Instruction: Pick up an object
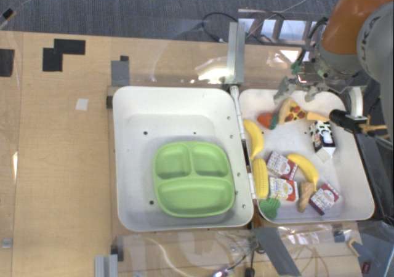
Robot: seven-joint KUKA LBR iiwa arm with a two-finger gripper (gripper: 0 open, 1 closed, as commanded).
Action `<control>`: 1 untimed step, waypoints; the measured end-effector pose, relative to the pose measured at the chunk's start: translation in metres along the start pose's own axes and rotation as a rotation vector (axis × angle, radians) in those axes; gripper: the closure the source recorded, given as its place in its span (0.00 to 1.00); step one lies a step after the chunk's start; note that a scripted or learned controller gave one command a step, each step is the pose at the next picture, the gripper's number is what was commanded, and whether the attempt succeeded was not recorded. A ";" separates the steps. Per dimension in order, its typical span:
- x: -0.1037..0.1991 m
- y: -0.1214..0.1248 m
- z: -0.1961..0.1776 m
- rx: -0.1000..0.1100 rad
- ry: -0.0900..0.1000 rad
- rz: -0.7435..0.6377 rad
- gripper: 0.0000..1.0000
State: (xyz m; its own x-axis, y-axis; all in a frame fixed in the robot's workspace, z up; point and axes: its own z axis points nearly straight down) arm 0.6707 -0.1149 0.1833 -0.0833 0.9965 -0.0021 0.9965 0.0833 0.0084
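Near toys crowd the right bin (363, 205), so the gripper (300, 91), fingers spread and empty, hovers above the far pizza slice (290, 111).

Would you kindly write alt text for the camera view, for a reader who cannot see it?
The arm's pincer hovers above a toy pizza slice in the right bin, which also holds toy bananas, corn and small cartons. The left bin holds a green divided plate.

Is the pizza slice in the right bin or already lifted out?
In. The pizza slice lies on the floor of the right bin, beside the carrot-like toy; the gripper hovers above it.
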 end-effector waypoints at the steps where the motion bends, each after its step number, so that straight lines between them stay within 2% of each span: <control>1: 0.006 -0.003 0.095 -0.002 0.001 -0.113 0.00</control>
State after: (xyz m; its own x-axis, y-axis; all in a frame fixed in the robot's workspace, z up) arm 0.6678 -0.1093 0.0882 -0.1954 0.9807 -0.0024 0.9807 0.1954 0.0097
